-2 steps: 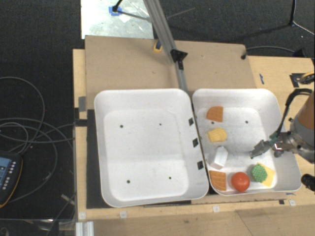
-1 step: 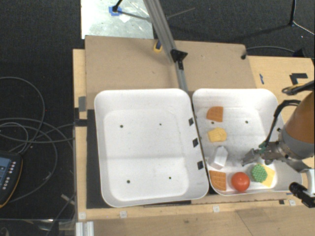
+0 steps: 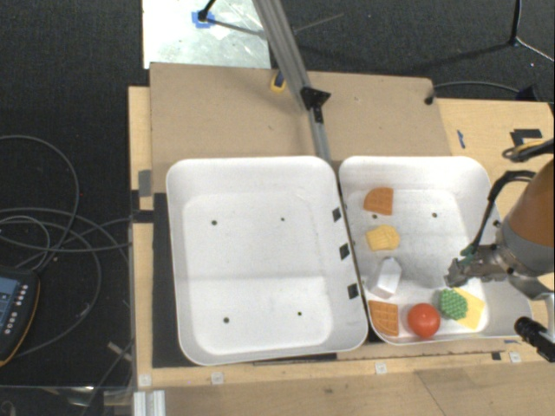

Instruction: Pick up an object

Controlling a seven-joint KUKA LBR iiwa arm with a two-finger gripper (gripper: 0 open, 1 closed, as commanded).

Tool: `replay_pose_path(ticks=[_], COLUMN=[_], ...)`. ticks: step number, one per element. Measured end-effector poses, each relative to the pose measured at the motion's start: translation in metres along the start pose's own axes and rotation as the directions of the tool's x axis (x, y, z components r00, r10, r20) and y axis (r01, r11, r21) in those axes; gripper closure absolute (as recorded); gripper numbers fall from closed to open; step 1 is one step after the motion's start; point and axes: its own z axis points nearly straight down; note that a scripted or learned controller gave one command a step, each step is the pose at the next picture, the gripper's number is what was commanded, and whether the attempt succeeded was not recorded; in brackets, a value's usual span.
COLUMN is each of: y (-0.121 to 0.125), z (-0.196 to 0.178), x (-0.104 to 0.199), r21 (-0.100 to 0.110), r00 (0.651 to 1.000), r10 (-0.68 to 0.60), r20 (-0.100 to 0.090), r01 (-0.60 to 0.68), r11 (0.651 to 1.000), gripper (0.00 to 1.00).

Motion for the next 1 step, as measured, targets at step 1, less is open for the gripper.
replay_pose_path(ticks=[1], y=[0.0072], z=[-0.0501], x=[0.0082], r21=[-0.004], r00=[1.0], r10=[-0.006], r20=[0.002], r01=[0.006], r11=[1.0], gripper=[1.0])
